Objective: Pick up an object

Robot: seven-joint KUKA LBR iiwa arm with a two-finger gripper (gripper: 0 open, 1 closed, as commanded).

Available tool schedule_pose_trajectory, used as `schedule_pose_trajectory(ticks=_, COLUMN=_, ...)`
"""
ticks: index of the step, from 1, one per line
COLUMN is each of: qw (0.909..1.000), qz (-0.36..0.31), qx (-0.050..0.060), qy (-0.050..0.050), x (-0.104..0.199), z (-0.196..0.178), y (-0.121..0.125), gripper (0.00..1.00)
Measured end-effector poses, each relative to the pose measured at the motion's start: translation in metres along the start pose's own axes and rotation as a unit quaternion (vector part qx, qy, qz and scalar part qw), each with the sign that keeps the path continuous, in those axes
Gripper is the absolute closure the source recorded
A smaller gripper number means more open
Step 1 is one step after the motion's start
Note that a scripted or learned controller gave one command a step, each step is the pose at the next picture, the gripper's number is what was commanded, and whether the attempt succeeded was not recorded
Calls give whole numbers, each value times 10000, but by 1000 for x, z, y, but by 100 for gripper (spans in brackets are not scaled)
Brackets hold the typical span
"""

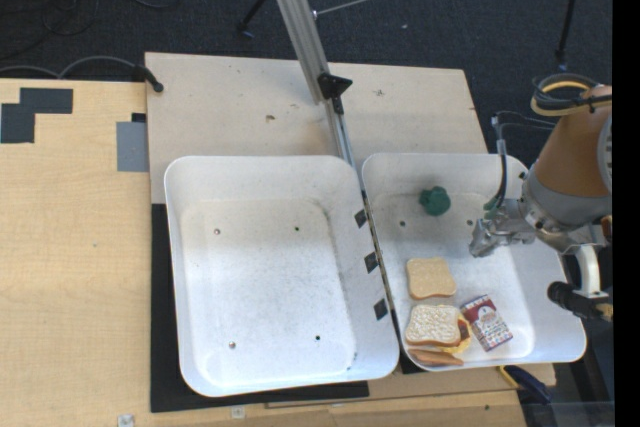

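In the right bin (520,175) lie a small green ball-like object (435,201), a slice of toast (431,278), a sandwich (437,330) and a small red and white carton (487,322). My gripper (484,241) hangs over the right bin's middle right, to the right of and slightly below the green object and above the carton. It touches none of the objects as far as the view shows. The arm's orange band (575,150) and grey wrist sit at the right edge.
The left bin (190,205) sits beside the right bin, with black clips (371,261) along the shared rim. A slanted aluminium post (300,25) rises behind the bins. A pale wooden surface (70,255) lies to the left.
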State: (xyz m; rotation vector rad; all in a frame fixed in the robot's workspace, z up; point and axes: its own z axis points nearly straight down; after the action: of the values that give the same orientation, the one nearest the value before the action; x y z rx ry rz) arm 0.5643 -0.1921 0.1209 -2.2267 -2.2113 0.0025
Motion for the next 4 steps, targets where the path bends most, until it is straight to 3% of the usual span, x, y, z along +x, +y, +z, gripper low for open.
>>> schedule_pose_trajectory(ticks=2, qw=10000, qz=-39, qx=-34, qy=-13, x=-5, z=-107, y=5, gripper=100)
schedule_pose_trajectory(ticks=4, qw=10000, qz=-55, qx=-17, qy=-2, x=92, z=-124, y=23, gripper=100)
